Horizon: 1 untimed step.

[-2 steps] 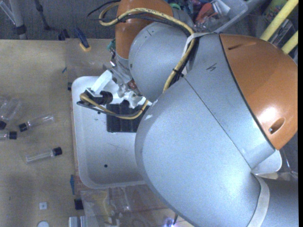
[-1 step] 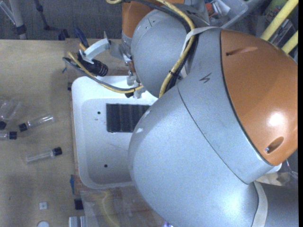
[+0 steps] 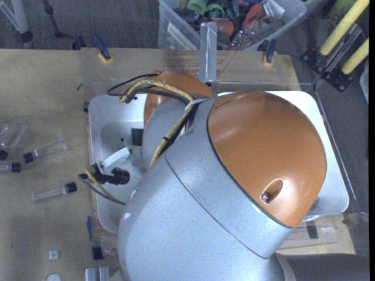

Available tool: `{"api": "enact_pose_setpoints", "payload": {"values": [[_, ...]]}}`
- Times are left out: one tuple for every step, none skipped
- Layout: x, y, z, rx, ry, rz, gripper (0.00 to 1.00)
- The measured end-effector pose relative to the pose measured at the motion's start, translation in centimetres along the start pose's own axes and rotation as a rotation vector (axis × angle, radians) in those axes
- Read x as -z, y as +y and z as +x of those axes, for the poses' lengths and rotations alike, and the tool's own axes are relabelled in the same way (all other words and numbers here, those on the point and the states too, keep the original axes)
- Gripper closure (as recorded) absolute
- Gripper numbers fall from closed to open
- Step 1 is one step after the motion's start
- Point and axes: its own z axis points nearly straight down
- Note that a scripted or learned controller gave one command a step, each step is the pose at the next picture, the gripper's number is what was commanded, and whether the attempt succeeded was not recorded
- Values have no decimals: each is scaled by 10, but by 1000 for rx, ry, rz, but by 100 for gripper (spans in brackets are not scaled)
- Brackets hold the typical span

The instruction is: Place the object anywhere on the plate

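The grey arm [image 3: 199, 215] with its orange cap [image 3: 269, 157] looms large over both white bins [image 3: 96, 127], covering most of them. Its wrist reaches down into the left bin, where cables [image 3: 146, 86] loop over the rim. Whether the end effector is wide or narrow cannot be told, and the object and plate are hidden beneath the arm. Small vials [image 3: 53, 191] lie on the wooden bench [image 3: 41, 98] at left.

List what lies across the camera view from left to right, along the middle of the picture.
Clear vials on the bench → left white bin's rim → grey and orange arm → right white bin's rim.
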Motion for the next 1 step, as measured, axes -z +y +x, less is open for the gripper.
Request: {"api": "enact_pose_setpoints", "payload": {"values": [[59,-11,-40,429,-4,1,100]]}}
